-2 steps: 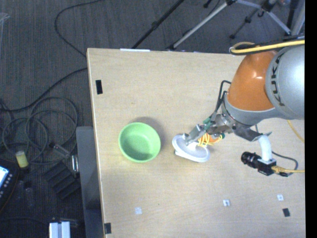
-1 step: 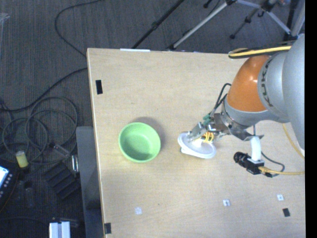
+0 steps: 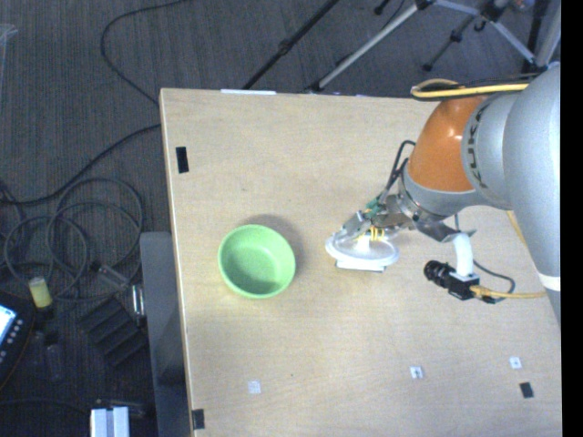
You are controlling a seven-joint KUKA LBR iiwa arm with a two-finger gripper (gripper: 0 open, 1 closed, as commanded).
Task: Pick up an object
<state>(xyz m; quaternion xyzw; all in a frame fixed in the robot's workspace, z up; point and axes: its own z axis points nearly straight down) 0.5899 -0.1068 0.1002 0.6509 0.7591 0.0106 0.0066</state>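
A tan bench point(image 3: 301, 153) stands on dark carpet point(image 3: 82, 62) strewn with cables point(image 3: 73, 217). The arm point(image 3: 510, 144) is cut off at right. A green bowl point(image 3: 258, 260) sits left of the gripper point(image 3: 369, 239), well apart; the gripper's state cannot be told, blurred over a whitish object point(image 3: 363, 255).

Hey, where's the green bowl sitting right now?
The green bowl sits on the tan bench top, left of centre in the camera view, just left of the gripper and well away from the arm.
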